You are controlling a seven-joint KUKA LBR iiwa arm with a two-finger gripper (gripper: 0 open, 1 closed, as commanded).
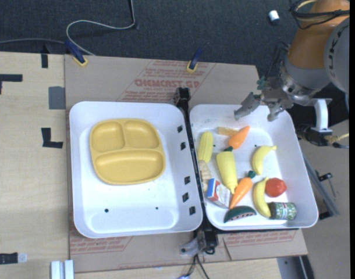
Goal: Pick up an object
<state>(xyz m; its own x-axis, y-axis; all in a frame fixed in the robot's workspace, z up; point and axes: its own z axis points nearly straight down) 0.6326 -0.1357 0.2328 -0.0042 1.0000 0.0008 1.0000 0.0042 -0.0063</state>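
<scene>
Progress on the pick is at its earliest stage: no object has left the right bin, and nothing sits between the gripper's fingers.

Gripper position: above the far edge of the right bin, near its upper rim, with the arm reaching in from the right. Its two fingers are spread wide apart and hold nothing.

Contents of the right bin, all resting on the bin floor:
- carrot, nearest to the gripper, just below it
- corn cob at the left side
- yellow pepper in the middle
- banana to the right
- second carrot, second banana, tomato, small can and watermelon slice toward the near end
- small packet by the left wall

The left bin holds a yellow divided plate.

Remaining steps, as judged from this layout: lower the gripper onto one object, close on it, and lift it clear. The upper carrot appears the most direct candidate, but the target cannot be determined.
</scene>
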